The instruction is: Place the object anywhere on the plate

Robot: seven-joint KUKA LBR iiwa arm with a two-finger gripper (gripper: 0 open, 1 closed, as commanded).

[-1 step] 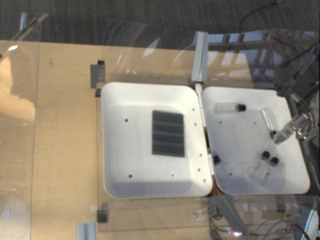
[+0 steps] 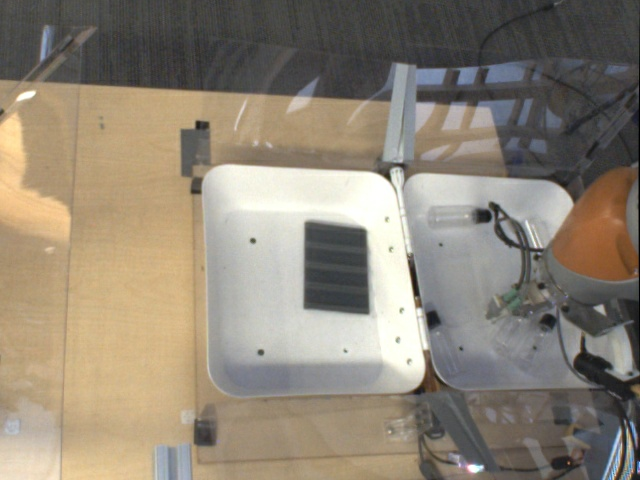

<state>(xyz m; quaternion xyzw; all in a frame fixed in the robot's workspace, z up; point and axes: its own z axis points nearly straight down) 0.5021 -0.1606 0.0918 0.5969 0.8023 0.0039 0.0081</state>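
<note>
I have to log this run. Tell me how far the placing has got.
Done: nothing that shows. The clear object lies at the far side of the right bin, not on the dark plate in the left bin.
In hand: the gripper is low in the right bin, apart from the object.
Left: grasp the object, carry it across, set it on the plate.

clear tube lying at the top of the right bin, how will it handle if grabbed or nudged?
The clear tube lies on its side and looks round, so a nudge would probably roll it. Its see-through wall suggests thin plastic or glass: likely light, smooth and slippery. The hand is low in the right bin, apart from it.
</note>
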